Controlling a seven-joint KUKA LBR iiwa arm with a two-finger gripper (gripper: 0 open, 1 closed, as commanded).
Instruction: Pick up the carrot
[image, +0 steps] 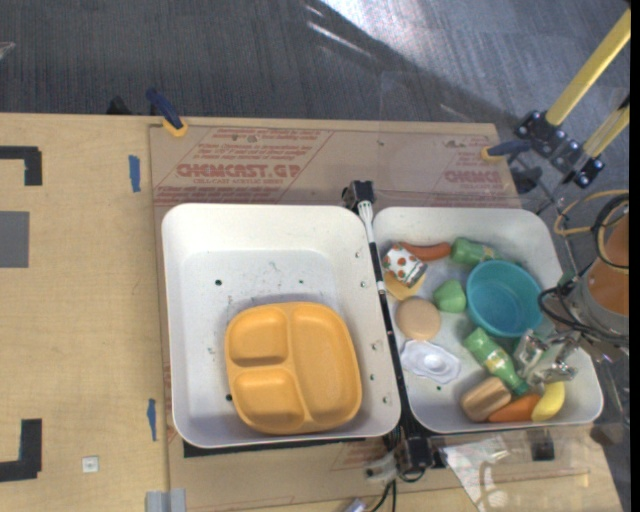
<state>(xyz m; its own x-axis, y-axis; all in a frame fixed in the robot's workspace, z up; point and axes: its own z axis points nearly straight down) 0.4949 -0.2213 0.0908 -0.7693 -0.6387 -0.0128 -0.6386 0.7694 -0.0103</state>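
The carrot (516, 408) is a short orange tapered piece lying near the front edge of the right bin (578, 412). It sits between a brown bread-like piece (484, 397) and a yellow piece (550, 401). My gripper (545, 360) hangs just behind and to the right of the carrot, low over the bin. Its metal fingers (528, 350) stand open, and I see nothing between them. The arm's orange band (608, 285) is at the right edge.
The right bin also holds a teal bowl (503, 297), green pieces (492, 352), a second slim orange piece (432, 251), a spotted mushroom (402, 266), a tan bun (418, 319) and a white fried egg (431, 361). An orange divided plate (293, 366) lies in the left bin (190, 300).
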